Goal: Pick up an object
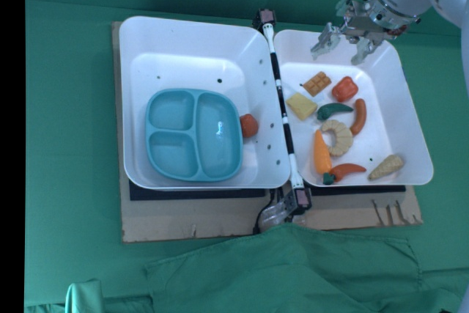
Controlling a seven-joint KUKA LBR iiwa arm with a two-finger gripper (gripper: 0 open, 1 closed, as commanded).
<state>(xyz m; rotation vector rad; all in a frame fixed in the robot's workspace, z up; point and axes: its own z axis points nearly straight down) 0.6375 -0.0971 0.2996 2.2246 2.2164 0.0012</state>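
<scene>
My gripper (344, 48) hangs open over the far edge of the right bin (410, 150), with nothing between its fingers. Below it in that bin lie toy foods: a waffle (317, 83), a red pepper (344, 89), a yellow cheese block (301, 105), a green chili (333, 111), a sausage (358, 116), a shrimp (338, 136), a carrot (322, 153), a red chili (344, 171) and a corn cob (386, 167). The waffle and red pepper are the pieces closest to the fingers.
The left bin (190, 48) holds a teal three-part plate (194, 134), with a small red-orange ball (249, 125) touching its right rim. A black-and-white divider bar (281, 106) runs between the bins. Green cloth (293, 267) lies in front of the bench.
</scene>
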